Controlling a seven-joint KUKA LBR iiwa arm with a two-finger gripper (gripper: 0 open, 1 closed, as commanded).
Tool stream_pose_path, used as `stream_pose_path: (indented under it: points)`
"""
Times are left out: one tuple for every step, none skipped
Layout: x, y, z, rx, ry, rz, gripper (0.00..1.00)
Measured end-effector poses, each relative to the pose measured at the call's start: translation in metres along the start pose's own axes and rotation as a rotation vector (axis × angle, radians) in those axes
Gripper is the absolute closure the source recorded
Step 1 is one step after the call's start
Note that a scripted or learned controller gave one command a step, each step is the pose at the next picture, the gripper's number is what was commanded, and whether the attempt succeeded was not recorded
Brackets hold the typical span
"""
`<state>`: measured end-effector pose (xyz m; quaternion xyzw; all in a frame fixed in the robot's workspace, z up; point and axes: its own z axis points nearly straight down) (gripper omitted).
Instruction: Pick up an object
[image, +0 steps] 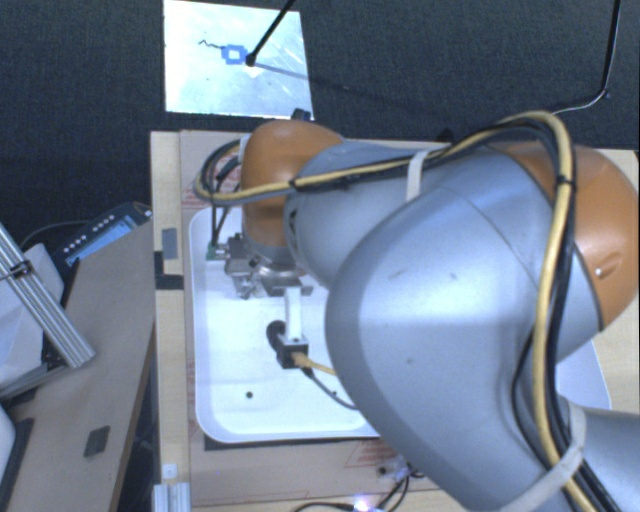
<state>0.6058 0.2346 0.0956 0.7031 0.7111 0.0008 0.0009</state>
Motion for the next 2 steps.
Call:
stream_pose_path:
  points:
    - [-0.088,-0.043,0.012,0.006,-0.004,0.016,1.0]
    - [-0.169,-0.014,-0.096,-0.012,-0.003,0.017,1.0]
